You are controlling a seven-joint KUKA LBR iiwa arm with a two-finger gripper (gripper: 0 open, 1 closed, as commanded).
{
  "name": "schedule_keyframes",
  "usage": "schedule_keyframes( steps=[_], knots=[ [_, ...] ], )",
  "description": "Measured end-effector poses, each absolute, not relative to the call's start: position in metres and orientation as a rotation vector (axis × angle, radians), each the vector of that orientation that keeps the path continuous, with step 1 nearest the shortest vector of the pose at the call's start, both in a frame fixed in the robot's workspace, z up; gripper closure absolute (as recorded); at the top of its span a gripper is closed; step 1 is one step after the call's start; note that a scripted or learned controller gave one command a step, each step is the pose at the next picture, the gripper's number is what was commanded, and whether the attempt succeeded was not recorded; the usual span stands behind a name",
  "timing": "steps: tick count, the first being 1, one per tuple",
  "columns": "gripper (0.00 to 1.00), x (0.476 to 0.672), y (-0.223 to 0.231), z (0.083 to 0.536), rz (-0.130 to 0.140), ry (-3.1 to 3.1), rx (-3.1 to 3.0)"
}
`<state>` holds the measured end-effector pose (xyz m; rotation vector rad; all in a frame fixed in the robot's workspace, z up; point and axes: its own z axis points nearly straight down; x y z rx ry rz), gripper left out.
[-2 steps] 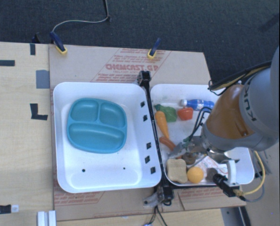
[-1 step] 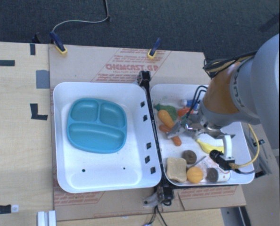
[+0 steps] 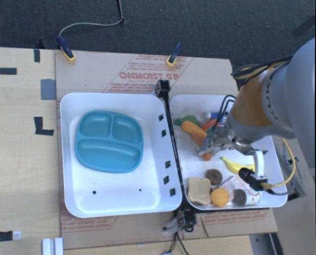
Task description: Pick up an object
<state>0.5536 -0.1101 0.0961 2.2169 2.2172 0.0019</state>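
Note:
My gripper (image 3: 207, 149) is down inside the right bin (image 3: 275, 198), near its middle, with the grey arm and its orange band (image 3: 254, 102) reaching in from the right. An orange carrot (image 3: 193, 129) lies just up and left of the gripper, beside a green piece (image 3: 181, 120). A small orange-brown bit (image 3: 206, 155) sits right at the gripper's tip; whether it is held is unclear. A yellow banana (image 3: 232, 165) lies to the gripper's lower right. Below it are a brown round cookie (image 3: 214, 176), a slice of bread (image 3: 199, 190) and an orange ball (image 3: 219, 196).
The left bin (image 3: 73, 195) holds a blue divided plate (image 3: 109, 141). A dark divider (image 3: 169, 142) with clips runs between the bins. Another brown disc (image 3: 239, 197) and a flat packet lie at the right bin's front. A yellow cable (image 3: 285, 179) loops by the arm.

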Motion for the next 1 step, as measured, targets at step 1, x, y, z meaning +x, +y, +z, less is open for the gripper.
schedule_keyframes(
  steps=[1],
  knots=[
    [1.00,0.5962,-0.0503,0.1847,0.001,2.224,2.219]
  ],
)
